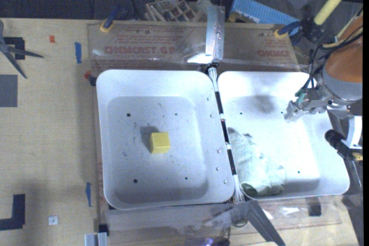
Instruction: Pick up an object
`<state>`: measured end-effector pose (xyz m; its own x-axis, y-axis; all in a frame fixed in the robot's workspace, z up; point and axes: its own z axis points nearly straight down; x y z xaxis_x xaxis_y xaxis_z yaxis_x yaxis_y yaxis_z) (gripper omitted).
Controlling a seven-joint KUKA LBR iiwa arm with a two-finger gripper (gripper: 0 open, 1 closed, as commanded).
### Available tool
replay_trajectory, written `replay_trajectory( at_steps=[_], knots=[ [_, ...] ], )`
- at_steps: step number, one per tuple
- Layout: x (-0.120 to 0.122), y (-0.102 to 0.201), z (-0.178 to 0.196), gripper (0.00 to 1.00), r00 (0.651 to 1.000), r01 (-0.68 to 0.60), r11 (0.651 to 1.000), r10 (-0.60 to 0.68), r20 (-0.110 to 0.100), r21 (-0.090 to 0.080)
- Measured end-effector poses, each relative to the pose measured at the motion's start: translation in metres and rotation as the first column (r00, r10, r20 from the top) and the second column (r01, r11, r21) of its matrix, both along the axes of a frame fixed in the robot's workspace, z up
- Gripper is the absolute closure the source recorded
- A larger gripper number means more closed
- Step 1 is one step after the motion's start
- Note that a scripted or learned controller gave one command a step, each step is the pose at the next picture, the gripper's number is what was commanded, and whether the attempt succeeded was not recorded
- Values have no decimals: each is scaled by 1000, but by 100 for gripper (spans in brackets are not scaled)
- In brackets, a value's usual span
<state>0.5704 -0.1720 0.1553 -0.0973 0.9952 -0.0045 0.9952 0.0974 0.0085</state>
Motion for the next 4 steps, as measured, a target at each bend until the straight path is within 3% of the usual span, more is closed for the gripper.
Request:
replay_trajectory(
  at_steps=[1, 2, 3, 4],
  knots=[
    [-11, 3, -5, 100, 919, 393, 919, -393, -7, 3],
    [-61, 31, -19, 100, 737, 676, 737, -676, -15, 3],
    [-55, 16, 27, 100, 107, 994, 107, -994, -10, 0],
    [-92, 45, -56, 100, 126, 992, 126, -992, -12, 0]
  ],
)
